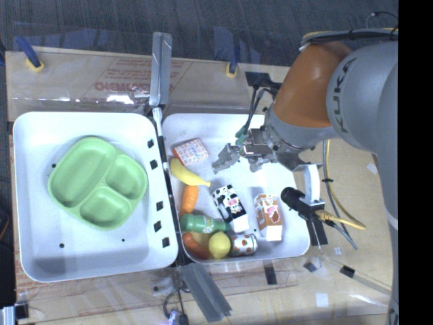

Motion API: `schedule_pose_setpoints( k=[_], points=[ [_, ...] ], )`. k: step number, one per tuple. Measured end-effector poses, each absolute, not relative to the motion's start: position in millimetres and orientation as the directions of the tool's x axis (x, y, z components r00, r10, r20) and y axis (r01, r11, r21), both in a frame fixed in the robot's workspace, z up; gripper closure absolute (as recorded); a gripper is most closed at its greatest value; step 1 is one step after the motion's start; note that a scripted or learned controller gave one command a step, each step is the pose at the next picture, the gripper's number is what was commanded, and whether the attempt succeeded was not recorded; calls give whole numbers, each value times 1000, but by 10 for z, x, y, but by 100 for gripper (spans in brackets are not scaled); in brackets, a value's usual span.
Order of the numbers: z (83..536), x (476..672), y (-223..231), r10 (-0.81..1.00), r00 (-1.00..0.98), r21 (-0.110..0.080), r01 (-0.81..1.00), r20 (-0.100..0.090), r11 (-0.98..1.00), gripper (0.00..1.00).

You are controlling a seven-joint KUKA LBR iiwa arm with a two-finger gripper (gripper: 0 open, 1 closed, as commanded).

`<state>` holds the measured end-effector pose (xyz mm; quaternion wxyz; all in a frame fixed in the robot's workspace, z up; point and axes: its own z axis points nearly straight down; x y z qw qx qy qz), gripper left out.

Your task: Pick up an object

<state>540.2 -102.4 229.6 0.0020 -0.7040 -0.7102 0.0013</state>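
Overall: two shallow white bins sit side by side on the counter (81, 80), and the grey arm (358, 93) with its orange band reaches in from the right of the frame.
Left bin (40, 249): holds a green divided plate (98, 181), lying flat toward the bin's middle left.
Right bin (203, 124): holds a cluster of small things in its lower and left parts.
Upper left of right bin: a small patterned box (191, 152), lying flat.
Below the box: a yellow banana (188, 174), then an orange carrot (190, 198) lying just under it.
Bottom of right bin: a green bottle (203, 223), a yellow lemon (219, 244), a reddish fruit (193, 243) and a small can (244, 245), packed close together.
Centre of right bin: a black-and-white cow-print carton (229, 204), and to its right a white and brown carton (268, 216).
Gripper (238, 153): hovers over the upper middle of the right bin.
Fingers: it cannot be told whether they are spread or closed; nothing shows between them.
Nearest things: the patterned box lies to the left of the gripper, apart from it; the cow-print carton lies below it in the frame, also apart.
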Motion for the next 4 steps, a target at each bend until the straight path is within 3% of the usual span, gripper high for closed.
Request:
schedule_pose_setpoints(
  k=[2,3,4],
  points=[
    [936,5252,-1706,994,-107,2,994,1,107,0],
    [1038,5255,-1701,994,-113,1,994,1,113,100],
    [1946,5387,-1219,996,91,-3,996,0,-91,100]
  ],
)
